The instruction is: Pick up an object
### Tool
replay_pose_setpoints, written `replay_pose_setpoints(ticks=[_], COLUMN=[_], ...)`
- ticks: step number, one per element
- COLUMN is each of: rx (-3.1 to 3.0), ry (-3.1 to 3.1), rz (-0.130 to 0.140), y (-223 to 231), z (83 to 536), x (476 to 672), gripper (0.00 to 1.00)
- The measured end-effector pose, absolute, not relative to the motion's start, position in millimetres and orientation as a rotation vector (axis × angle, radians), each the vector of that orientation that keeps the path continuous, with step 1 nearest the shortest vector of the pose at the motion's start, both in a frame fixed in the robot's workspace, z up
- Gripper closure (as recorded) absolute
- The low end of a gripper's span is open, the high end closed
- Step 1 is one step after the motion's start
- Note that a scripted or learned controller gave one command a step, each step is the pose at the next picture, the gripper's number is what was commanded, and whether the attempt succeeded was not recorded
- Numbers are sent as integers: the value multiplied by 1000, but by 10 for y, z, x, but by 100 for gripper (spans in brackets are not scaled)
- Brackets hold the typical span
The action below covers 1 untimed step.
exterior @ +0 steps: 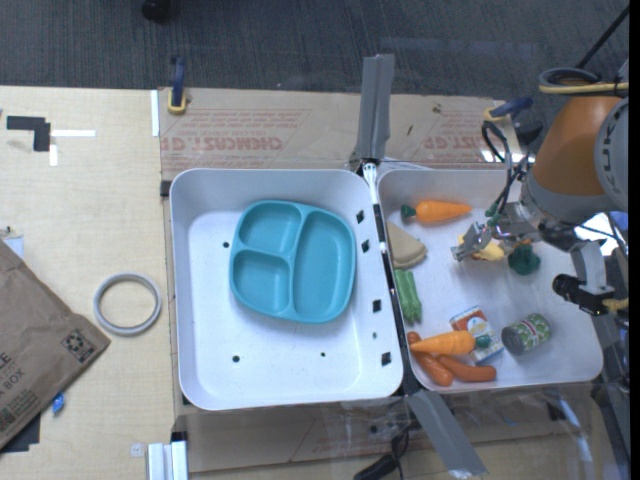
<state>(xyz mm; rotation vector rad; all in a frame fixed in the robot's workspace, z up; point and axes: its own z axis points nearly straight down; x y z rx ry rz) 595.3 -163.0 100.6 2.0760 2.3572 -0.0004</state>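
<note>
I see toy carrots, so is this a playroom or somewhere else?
Probably a robot lab or test bench, not a playroom: a robot arm reaches over two white bins, set on cardboard with tape nearby.

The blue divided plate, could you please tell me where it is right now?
The blue divided plate lies in the middle of the left bin, on the far side of the divider from the green bean in the right bin.

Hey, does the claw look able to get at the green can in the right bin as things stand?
Probably yes. The green can lies on its side on bare bin floor near the front right corner, apart from the carrots, nothing on top. The claw hangs close by, above a yellow item.
</note>
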Motion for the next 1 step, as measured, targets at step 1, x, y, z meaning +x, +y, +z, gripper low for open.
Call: replay_pose_setpoints(ticks=[1], rx=[2092], ry=[2345], rz=[-3], y=[-778], z=[2069], x=[5956], gripper=[100])
